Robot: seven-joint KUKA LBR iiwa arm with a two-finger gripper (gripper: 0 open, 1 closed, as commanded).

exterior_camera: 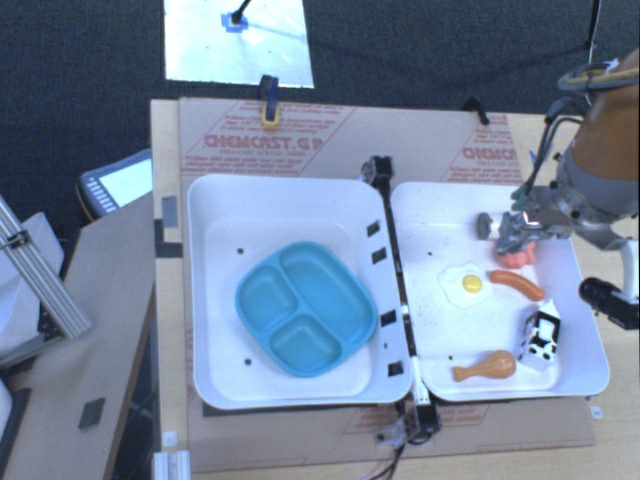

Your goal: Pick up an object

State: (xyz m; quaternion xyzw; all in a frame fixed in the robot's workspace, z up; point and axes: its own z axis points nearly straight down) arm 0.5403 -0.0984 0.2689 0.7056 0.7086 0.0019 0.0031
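A: What is hard to read here?
B: The arm is cut off by the frame edge, and its hand blurs over the right bin; I cannot tell its opening.
A: And the objects?
B: A pinkish object, half hidden, lies directly below the hand. The sausage sits just beyond it, the fried egg to the sausage's left.

Blue tray, black-and-white milk carton
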